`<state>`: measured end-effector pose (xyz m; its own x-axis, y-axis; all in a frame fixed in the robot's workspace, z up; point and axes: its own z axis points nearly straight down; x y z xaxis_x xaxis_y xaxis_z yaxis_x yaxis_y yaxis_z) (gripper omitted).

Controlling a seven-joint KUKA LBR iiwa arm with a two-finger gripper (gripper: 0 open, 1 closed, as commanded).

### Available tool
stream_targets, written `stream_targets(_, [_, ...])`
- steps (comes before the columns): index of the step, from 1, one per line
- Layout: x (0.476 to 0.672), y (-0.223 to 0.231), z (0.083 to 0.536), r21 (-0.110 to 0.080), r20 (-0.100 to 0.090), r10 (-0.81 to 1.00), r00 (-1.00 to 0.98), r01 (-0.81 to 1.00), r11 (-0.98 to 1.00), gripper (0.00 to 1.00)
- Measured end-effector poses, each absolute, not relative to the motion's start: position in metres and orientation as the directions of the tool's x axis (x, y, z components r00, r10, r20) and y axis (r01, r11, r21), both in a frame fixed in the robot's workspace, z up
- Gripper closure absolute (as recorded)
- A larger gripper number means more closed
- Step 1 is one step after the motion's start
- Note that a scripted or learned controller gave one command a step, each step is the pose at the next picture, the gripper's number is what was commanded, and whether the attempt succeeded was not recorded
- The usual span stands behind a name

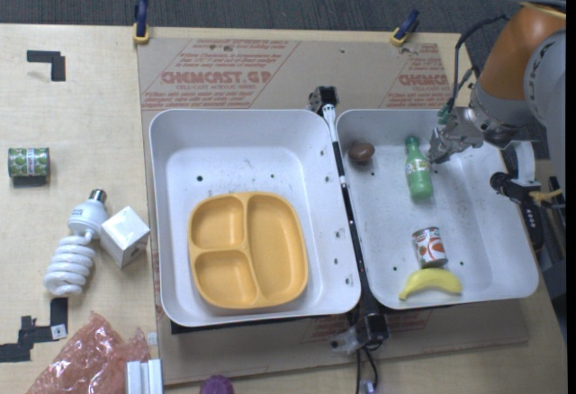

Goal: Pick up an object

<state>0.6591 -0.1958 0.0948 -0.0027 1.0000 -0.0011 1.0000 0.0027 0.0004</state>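
Even, diffuse light from overhead fills the scene; exposure is bright without harshness. The white bin beneath the gripper shows soft grey shading along its walls and mild glare on its floor. Left of the gripper, a green bottle casts only a faint, short shadow. The gripper itself looks slightly soft, its fine detail lost. Far left of it, bench edges stay straight, with little distortion.

A robotics lab: clamped board, two white bins.
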Motion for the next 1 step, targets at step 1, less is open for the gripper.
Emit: stream_targets(1, [0.5940,-0.1936,0.0925,0.000,-0.001,1.000,0.001,1.000,-0.001,0.00])
